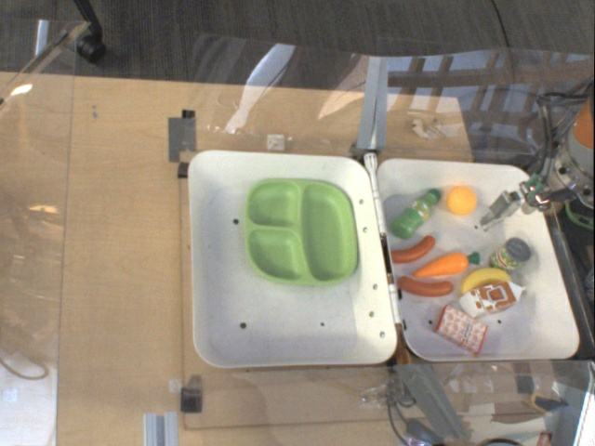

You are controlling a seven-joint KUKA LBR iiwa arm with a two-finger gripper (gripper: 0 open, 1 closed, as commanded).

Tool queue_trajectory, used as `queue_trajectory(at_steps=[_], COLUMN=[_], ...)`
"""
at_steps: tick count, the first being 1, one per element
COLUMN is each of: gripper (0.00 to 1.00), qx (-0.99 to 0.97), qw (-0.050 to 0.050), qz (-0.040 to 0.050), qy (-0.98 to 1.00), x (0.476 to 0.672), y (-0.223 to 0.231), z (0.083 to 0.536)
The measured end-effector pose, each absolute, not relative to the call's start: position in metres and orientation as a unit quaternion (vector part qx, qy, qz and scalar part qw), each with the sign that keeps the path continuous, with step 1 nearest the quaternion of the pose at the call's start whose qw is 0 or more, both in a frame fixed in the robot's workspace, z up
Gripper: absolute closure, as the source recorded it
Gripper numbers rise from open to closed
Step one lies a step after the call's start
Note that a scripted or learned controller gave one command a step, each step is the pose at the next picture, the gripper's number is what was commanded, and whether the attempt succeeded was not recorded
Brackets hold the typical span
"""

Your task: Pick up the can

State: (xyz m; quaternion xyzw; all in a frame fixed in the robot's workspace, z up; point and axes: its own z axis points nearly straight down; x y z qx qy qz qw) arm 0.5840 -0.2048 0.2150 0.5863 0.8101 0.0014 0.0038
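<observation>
The camera view looked down on two white bins side by side, the left bin [223,333] carrying a green divided plate [303,230] and the right bin [548,342] a scatter of toy food. The can [512,254] stood in the right bin toward its right side, seemingly upright or a little tilted, its grey lid facing up, just beside the banana [487,279] and near the small milk carton [490,297] below it. The gripper [493,214] hung over the bin's upper right, apart from the can and above it in the picture, with nothing visible between its fingers [502,203]; whether they were spread or closed could not be told at this size. The can looked small, rigid and probably light, with a smooth rounded wall likely to slip if pinched off-centre. The soundest hold would be across its body, fingers on opposite sides of the wall, approached from the side away from the banana, which crowded it closely. An orange ball [461,200] and a green bottle [415,213] lay well clear to the left.
</observation>
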Motion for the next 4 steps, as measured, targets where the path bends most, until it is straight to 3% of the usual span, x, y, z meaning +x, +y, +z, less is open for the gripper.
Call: queue_trajectory(at_steps=[1, 2, 3, 4], gripper=[0.0, 0.0, 0.0, 0.0], qx=[0.589, 0.547, 0.539, 0.478], qw=[0.003, 0.004, 0.004, 0.004], qz=[0.0012, 0.0013, 0.0011, 0.001], qy=[0.808, 0.837, 0.843, 0.878], x=[0.597, 0.592, 0.608, 0.607], y=[-0.205, -0.205, -0.205, -0.204], z=[0.199, 0.219, 0.196, 0.205])
